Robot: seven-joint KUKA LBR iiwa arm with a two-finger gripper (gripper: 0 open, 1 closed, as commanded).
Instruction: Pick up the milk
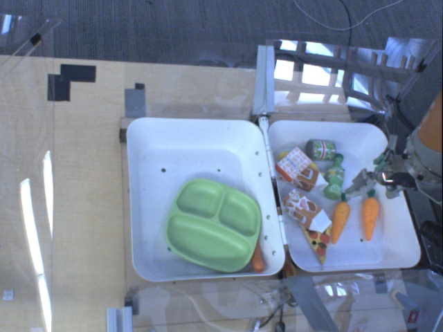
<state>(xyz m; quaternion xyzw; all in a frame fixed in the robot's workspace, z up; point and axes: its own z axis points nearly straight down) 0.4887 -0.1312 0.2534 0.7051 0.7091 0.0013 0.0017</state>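
Observation:
Two small orange-and-white cartons lie in the right bin, and either could be the milk. One carton lies at the upper left, the other carton below it, on its side by the divider. My gripper hangs over the right part of this bin, above the two carrots, open with nothing between its fingers. It is well right of both cartons, with a green bottle in between.
The right bin also holds a can, two carrots and a pizza slice. A green divided plate lies in the left bin, with another carrot at its lower right edge.

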